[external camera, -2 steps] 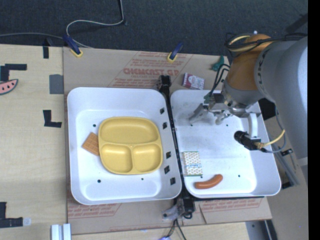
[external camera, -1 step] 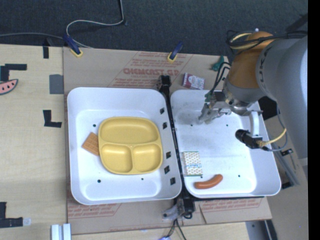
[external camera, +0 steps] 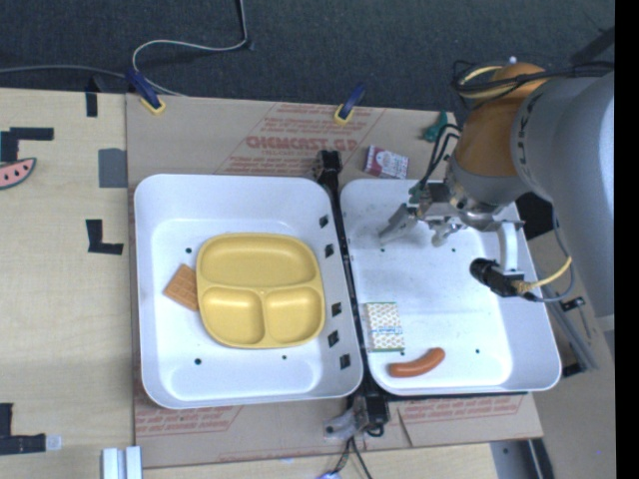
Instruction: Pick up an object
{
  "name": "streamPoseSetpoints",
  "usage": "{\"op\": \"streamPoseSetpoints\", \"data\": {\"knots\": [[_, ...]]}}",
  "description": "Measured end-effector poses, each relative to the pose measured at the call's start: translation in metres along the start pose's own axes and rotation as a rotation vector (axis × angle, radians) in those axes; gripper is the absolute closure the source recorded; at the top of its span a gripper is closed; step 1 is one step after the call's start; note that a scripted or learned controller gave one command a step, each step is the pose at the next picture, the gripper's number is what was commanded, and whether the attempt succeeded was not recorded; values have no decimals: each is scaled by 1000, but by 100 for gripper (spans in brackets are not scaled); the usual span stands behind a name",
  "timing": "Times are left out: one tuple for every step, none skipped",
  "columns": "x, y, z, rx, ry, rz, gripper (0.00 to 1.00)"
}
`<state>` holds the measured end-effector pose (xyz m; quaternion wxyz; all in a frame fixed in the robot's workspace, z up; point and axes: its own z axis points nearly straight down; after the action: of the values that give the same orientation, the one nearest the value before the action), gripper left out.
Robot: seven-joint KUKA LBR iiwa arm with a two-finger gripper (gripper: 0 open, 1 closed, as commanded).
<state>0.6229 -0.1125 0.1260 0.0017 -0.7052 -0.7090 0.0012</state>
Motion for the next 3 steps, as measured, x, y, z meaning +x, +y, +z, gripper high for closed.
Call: {"op": "streamPoseSetpoints", "data": {"knots": [[1, 0, -9, 1, 1, -1, 100], [1, 0, -9, 1, 1, -2, 0], [-5, -26, 40, -6, -1, 4, 0]]}}
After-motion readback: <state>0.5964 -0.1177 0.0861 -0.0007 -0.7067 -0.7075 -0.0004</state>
